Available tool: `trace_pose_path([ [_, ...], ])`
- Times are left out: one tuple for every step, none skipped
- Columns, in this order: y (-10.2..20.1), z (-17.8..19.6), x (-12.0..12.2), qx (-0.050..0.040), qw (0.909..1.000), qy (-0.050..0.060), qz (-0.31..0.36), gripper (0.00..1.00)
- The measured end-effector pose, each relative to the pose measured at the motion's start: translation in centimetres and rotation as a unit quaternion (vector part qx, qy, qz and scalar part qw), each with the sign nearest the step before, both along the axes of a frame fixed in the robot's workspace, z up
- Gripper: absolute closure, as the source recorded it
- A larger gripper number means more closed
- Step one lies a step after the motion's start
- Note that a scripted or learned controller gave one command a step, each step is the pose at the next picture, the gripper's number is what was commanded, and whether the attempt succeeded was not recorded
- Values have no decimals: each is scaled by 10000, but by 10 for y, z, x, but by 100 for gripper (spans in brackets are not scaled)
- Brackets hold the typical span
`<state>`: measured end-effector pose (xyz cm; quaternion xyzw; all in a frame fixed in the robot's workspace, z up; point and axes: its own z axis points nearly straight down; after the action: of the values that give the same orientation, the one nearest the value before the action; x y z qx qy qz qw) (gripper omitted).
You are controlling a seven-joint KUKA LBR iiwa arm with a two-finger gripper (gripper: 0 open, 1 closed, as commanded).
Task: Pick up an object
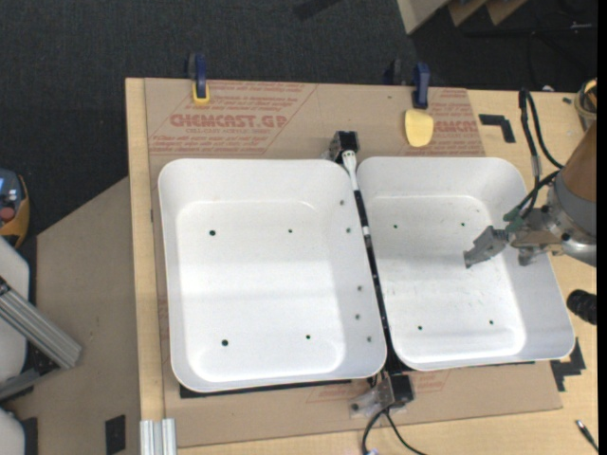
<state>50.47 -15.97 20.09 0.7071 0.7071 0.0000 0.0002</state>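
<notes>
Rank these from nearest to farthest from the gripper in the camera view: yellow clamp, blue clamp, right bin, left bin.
From the gripper:
1. Right bin, directly under it.
2. Yellow clamp, on the bench past that bin's far rim.
3. Left bin, across the divider to the view's left.
4. Blue clamp, at the bench's far left edge.

Two shallow white bins, left bin [190, 254] and right bin [417, 183], side by side on brown board [285, 112]. Blue clamps [197, 67] [420, 74] at far edge; yellow clamp pad [418, 127] beside. Dark carpet [142, 17] beyond.
</notes>
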Motion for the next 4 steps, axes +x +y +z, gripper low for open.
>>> trace_pose_path([
  [9, 269, 0, -28, 9999, -104, 16, 0],
  [92, 109, -7, 22, 10000, 58, 31, 0],
  [87, 126, -5, -4, 10000, -16, 4, 100],
  [133, 254, -25, 2, 10000, -63, 29, 100],
])
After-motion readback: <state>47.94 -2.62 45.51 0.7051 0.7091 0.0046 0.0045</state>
